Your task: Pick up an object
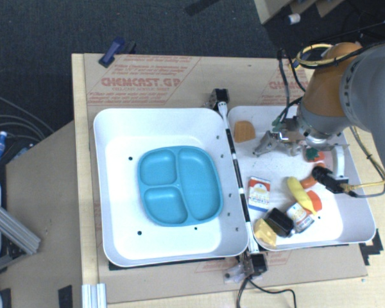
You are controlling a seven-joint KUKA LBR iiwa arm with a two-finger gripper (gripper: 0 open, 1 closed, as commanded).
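Arm in from the right, gripper [283,140] down low in the upper part of the right bin [356,226]. Can't tell from here whether the jaws are apart or together: metal fingers are a blur under the wrist, and nothing is visibly between them.

Candidates relative to the jaws:
- round brown object [244,131], just beside them, toward the left bin
- small red/green piece [313,153], on the far side, tucked under the wrist
- yellow banana-like item [299,193], orange piece [314,200], card box [258,193], black block [280,222], yellow wedge [264,233], all nearer the camera, well apart from the jaws

Left bin [109,191] holds just the blue divided tray [178,185].

Risks, my read: jaws sit on bare bin floor between targets, so closing here likely grabs nothing. Brown thing looks round, so it could roll off. The near cluster is packed, so double-grab or knock.
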